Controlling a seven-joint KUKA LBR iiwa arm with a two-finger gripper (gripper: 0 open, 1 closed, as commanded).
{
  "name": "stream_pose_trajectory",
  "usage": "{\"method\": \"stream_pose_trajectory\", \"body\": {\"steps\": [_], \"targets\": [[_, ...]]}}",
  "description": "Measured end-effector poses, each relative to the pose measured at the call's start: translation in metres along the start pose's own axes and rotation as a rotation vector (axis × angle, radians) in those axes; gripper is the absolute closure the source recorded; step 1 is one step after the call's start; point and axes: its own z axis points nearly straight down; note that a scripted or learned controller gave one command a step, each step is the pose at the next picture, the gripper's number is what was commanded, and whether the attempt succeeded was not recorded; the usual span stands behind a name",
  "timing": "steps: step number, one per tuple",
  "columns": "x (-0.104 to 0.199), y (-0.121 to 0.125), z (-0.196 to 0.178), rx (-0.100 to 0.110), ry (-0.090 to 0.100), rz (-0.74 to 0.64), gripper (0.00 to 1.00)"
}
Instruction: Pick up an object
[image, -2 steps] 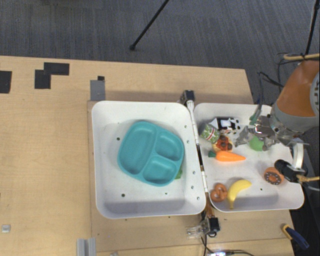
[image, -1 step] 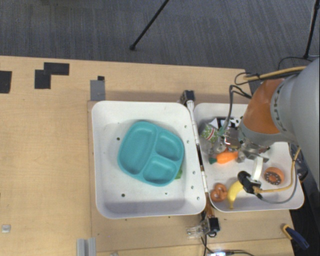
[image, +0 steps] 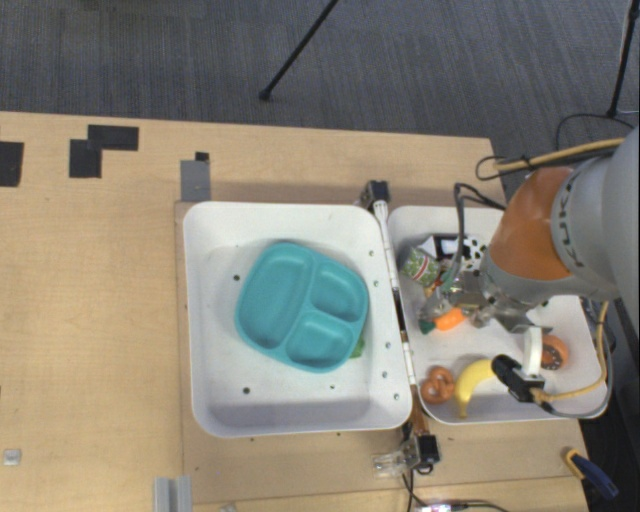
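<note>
My gripper (image: 462, 298) hangs low over the middle of the right bin (image: 590, 405), below the arm's orange band. Just under and left of it lies a small orange carrot-like piece (image: 450, 320). A green and white packet (image: 419, 266) lies to the gripper's upper left, and a black and white toy (image: 470, 249) sits behind it. Toward the bin's front lie a yellow banana (image: 473, 382) and a reddish round fruit (image: 436, 383). A ring-shaped orange and white item (image: 551, 352) lies at the right, partly behind a cable clip. I see nothing held in the gripper.
The left bin (image: 215, 400) holds a teal divided plate (image: 303, 305) with something green peeking from under its right edge. A hinge bar (image: 390, 280) separates the two bins. Cables loop around the arm at the right bin's far and right sides.
</note>
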Motion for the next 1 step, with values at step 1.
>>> {"method": "stream_pose_trajectory", "body": {"steps": [1], "targets": [[0.0006,0.0014,-0.0112,-0.002,0.001,-0.001,1.00]]}}
